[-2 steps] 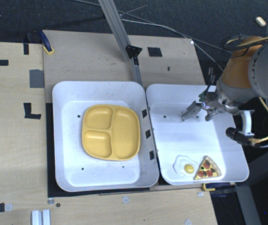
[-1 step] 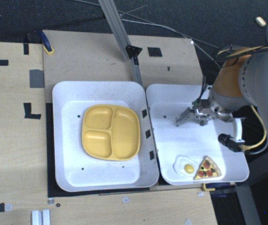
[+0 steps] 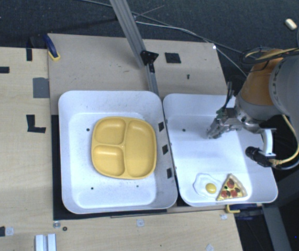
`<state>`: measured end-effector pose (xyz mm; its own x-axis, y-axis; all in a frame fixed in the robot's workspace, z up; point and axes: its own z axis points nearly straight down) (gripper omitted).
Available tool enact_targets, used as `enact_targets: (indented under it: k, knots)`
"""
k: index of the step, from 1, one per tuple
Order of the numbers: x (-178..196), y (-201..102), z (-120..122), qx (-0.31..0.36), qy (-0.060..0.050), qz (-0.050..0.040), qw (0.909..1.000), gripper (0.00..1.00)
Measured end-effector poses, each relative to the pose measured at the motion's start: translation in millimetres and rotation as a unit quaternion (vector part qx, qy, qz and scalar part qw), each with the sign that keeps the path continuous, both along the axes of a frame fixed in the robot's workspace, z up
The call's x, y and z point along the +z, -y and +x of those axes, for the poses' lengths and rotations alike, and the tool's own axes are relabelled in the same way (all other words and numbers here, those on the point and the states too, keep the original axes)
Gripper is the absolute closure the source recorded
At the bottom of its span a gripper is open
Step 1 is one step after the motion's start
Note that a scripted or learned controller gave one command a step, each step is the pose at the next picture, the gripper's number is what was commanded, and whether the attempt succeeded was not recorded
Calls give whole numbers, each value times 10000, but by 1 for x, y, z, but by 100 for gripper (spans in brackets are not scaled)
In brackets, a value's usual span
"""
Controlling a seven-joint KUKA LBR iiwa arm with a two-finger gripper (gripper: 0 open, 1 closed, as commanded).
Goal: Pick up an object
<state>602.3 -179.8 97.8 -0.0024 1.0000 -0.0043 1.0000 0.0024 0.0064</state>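
From the overhead camera I can read no brand, label or writing on anything; the left shallow white bin (image 3: pixel 76 140) holds a yellow plastic plate with three compartments (image 3: pixel 123 147), lying flat near its middle. The right shallow white bin (image 3: pixel 191 114) holds a toy fried egg, white with a yellow yolk (image 3: pixel 206 185), and just beside it a toy pizza slice with red toppings (image 3: pixel 231 187), both in the near corner. My grey two-finger gripper (image 3: pixel 214 130) hangs over that bin's upper right part, well apart from both toys, fingers close together with nothing between them.
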Motion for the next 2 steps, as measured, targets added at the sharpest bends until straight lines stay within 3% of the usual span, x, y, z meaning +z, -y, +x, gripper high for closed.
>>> enact_targets:
  k: [2]
  knots:
    - [122,-6,8,-3,-6,15,10000,100]
